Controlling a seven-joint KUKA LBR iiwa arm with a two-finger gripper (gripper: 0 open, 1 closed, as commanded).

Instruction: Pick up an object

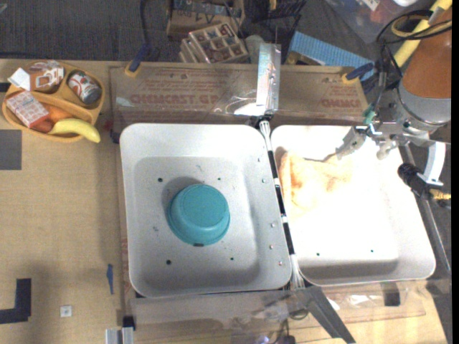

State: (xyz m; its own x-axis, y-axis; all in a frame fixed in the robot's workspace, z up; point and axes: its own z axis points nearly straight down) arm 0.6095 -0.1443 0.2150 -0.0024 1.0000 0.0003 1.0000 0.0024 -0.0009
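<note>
A teal bowl (199,214) lies upside down in the middle of the left bin (143,156). A pale orange, cloth-like thing (305,181) lies in the left part of the right bin (401,264), and a thin edge of it stretches up and right toward the gripper. My gripper (368,145) hangs over the far right of the right bin. Its two fingers (353,143) stand apart, open, with nothing clearly between them. The left finger is close to the cloth's far corner; whether they touch is unclear.
A wooden tray (14,113) with a banana, cans and a box sits on the bench at far left. Cardboard panels line the back of both bins. Cables and crates lie behind. The arm's orange band (430,67) is at the upper right.
</note>
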